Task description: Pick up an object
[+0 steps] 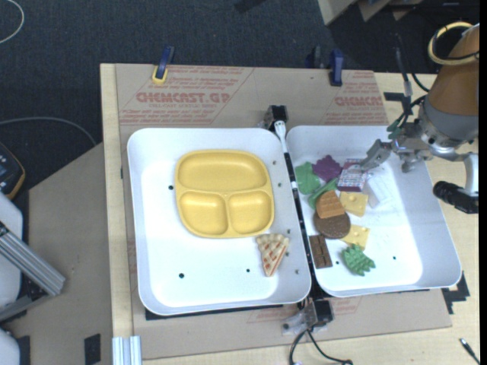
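Note:
The right bin (426, 242) holds a pile of toy food: a green leaf (306, 179), a purple grape bunch (328, 166), a pink-and-white checked packet (351, 178), a cheese wedge (354, 202), an orange-brown slice (329, 204), a round brown cookie (332, 224), a chocolate bar (320, 251), a small yellow piece (357, 236) and a green frilly piece (357, 260). My gripper (388, 157) hangs over the bin's upper right part, just right of the checked packet. Whether it touches the packet is unclear.
The left bin (152, 234) holds a yellow divided plate (224, 192) and a waffle wedge (272, 253) near its lower right corner. A black divider clamp (278, 116) sits between the bins. The arm's orange band (456, 90) rises at the right.

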### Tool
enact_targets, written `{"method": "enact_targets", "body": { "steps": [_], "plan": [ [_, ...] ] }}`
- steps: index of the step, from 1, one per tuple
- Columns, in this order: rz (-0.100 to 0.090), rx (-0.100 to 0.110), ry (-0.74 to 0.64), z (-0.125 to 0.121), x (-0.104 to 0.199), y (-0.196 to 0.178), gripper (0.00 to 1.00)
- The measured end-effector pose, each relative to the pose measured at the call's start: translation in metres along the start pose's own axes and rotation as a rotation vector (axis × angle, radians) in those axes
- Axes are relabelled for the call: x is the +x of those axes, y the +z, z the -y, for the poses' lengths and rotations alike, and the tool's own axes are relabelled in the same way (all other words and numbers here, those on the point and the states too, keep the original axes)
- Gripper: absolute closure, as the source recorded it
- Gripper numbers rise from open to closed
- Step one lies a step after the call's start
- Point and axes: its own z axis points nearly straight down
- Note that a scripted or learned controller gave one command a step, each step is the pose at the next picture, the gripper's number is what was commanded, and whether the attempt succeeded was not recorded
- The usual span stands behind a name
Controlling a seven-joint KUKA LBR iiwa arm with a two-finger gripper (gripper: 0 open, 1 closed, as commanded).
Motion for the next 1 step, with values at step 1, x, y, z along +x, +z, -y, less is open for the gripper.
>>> {"method": "enact_targets", "body": {
  "steps": [1],
  "plan": [
    [0.001, -0.005, 0.001, -0.0051, -0.0039, 0.0601, 0.00]
  ]
}}
